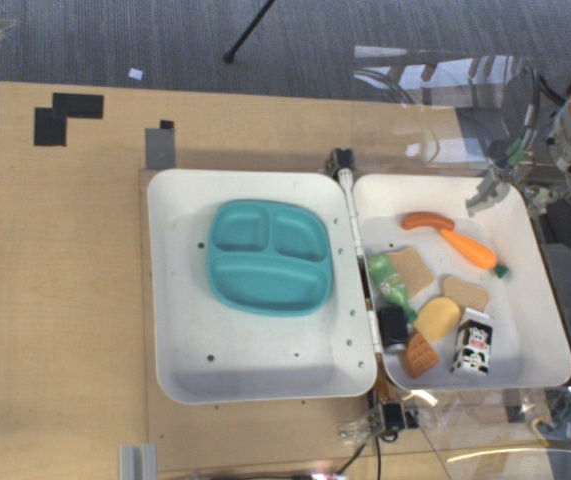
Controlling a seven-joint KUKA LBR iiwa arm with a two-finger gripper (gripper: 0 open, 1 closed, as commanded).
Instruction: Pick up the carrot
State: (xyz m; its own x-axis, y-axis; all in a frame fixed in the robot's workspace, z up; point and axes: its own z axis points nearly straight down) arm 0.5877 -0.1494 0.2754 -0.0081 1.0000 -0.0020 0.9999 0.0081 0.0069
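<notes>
Where sausage (pixel 427 221) ends — carrot (pixel 468 251).

The carrot (pixel 470 251) lies in the far half of the right bin (pixel 545 298) with bare white floor on its right side and behind it, toward the bin's far wall, while a red sausage (pixel 427 221) lies just beside its far-left end. Nearer the camera, 2 bread slices (pixel 409 269), a yellow piece (pixel 437 319) and a small milk carton (pixel 475 347) crowd the bin's near-left part, apart from the carrot. The gripper (pixel 492 186) hangs over the bin's far right corner, with open floor between it and the carrot.
</notes>
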